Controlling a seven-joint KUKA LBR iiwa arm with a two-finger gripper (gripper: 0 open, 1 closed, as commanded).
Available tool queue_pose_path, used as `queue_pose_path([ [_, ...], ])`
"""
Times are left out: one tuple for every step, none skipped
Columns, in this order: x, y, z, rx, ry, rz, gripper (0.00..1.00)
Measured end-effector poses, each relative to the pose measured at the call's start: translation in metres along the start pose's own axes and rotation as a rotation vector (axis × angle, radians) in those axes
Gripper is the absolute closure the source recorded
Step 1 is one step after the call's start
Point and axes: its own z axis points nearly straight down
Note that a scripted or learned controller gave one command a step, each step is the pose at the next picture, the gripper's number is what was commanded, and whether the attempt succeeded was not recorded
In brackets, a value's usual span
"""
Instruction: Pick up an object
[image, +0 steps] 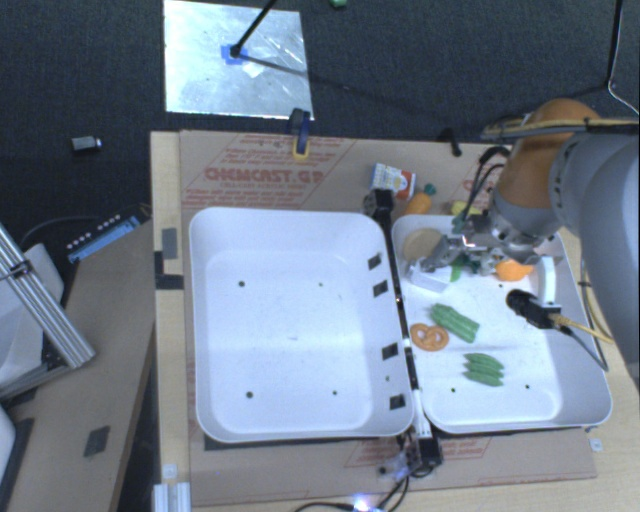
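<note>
My gripper (447, 257) is low over the far left part of the right bin (560, 400), reaching in from the right. A small green piece (458, 271) shows just beside its tip, and I cannot tell whether it is gripped. A tan round object (424, 242) lies just left of the gripper and a white flat piece (428, 283) just below it. An orange object (514, 269) sits to the gripper's right. Nearer the front lie a green pea pod (455, 322), a brown pretzel (429, 338) and a second green pod (484, 368).
The left bin (215, 400) adjoins the right one along a black-clipped divider (395, 320). Small items lie on the cardboard (260, 175) behind the bins, among them a white and red package (392, 179) and an orange piece (420, 203).
</note>
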Motion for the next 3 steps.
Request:
queue_pose_path([
  [0.01, 0.012, 0.0, 0.033, -0.023, 0.01, 0.0],
  [0.019, 0.012, 0.0, 0.029, -0.027, 0.014, 0.0],
  [0.002, 0.003, 0.0, 0.004, -0.006, 0.004, 0.0],
])
